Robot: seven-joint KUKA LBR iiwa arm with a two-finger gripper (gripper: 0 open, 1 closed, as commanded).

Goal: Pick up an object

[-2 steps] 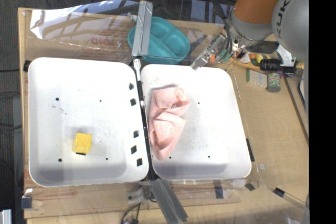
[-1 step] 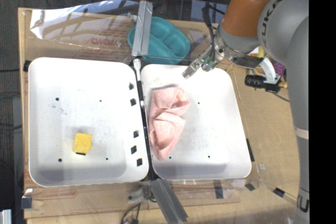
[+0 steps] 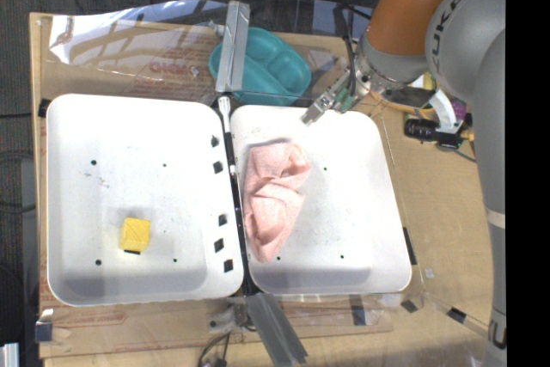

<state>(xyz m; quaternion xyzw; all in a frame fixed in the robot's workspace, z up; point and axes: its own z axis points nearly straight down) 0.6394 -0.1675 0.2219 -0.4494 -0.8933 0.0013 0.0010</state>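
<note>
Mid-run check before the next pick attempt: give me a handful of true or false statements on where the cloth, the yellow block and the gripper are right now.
1. The pink cloth lies crumpled in the right bin. True.
2. The yellow block sits in the same bin as the cloth. False: it is in the left bin, towards its near left corner.
3. The gripper is over the far edge of the right bin, apart from the cloth. True.
4. The gripper holds the yellow block. False: it is far from the block.
5. A teal dish sits inside the left bin. False: it is behind the bins, on the bench.
</note>
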